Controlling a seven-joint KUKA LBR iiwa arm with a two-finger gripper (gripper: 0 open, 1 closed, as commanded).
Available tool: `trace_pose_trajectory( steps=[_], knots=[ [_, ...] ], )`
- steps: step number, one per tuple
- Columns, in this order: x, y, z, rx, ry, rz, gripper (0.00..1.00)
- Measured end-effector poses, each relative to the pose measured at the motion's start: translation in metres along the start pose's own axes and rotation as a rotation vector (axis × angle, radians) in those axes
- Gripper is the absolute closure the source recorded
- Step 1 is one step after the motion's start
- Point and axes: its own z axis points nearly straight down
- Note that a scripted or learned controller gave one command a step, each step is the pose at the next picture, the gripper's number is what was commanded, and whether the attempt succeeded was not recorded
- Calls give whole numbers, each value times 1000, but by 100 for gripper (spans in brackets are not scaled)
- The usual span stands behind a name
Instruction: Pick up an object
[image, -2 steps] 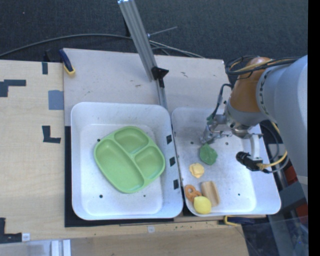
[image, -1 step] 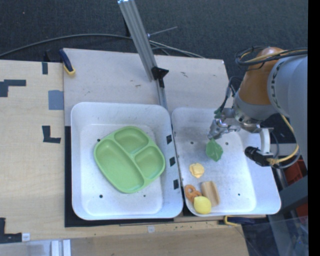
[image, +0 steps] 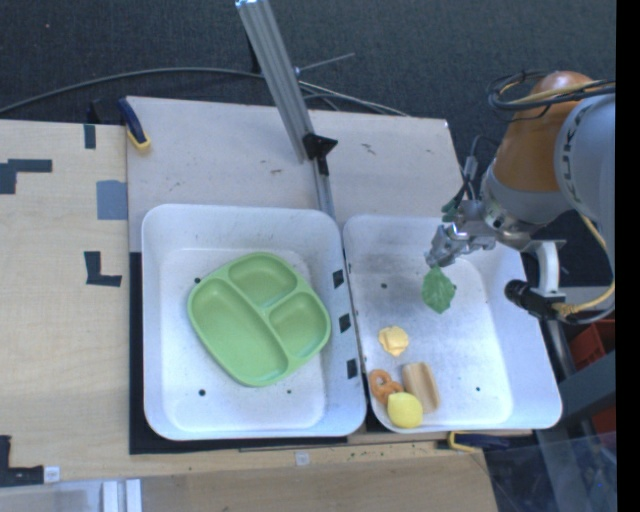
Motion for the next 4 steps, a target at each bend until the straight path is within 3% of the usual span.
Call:
trace_pose_trajectory(
  steps=[1,3,4],
  knots=[
    [0,1,-30,1,0,0,100],
    [102,25,-20,5,1,-4,100],
    [153,27,-34,3,2,-6,100]
  ],
)
